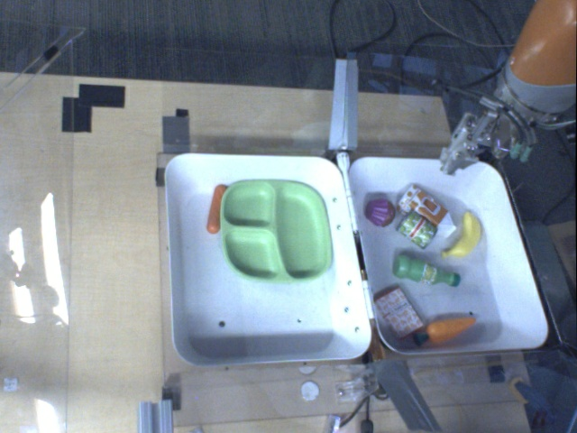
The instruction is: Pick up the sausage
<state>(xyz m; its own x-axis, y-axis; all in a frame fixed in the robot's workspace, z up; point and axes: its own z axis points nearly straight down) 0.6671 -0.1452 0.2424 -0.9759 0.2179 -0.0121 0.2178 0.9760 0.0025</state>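
Arm: the grey arm with its orange band (544,27) is reaching in from the right and hanging over the far right corner of the right bin.
Gripper: the gripper (453,159) is hovering above the far rim of the right bin, near its back edge, with nothing showing between its fingers.
Jaws: whether they are apart or together, I cannot tell; the view is too small and blurred there.
Sausage: the sausage (215,208) is lying in the left bin, lengthwise along the left edge of the green plate, touching or just beside it, and well apart from the gripper.
Green plate: the divided plate (275,228) is sitting in the middle of the left bin (261,336).
Right bin: the right bin (523,282) is holding several small things.
Purple thing: a round purple thing (380,211) is resting near the bin's left wall.
Small cartons: two small cartons (420,215) are lying together just beside the purple thing.
Banana: a banana (464,234) is lying just right of the cartons.
Green bottle: a green bottle (425,271) is lying on its side near the middle.
Patterned box: a flat patterned box (398,309) is lying toward the near left corner.
Carrot: a carrot (446,329) is lying along the near wall, just beside the box.
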